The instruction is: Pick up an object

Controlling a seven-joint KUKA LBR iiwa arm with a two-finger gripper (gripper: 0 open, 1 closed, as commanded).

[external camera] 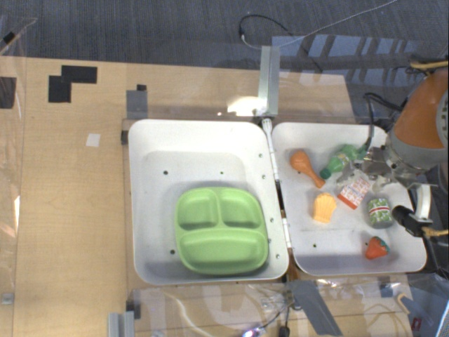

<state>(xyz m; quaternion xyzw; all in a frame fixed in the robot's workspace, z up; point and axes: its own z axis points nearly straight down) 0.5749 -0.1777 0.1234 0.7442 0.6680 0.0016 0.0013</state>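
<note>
The toy strawberry (377, 247) lies at the right bin's (351, 262) front; beside it stands a small can (379, 211), likely light, rigid, best pinched across its sides. Jaws: cannot tell.

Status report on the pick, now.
Gripper low in right bin, fingers unclear. Nothing seen held. Green bottle, red-and-white packet right beside it; can, orange drumstick close by. Crowded spot.

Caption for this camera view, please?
Gripper low over right bin's toy food; green divided plate in left bin.
</note>
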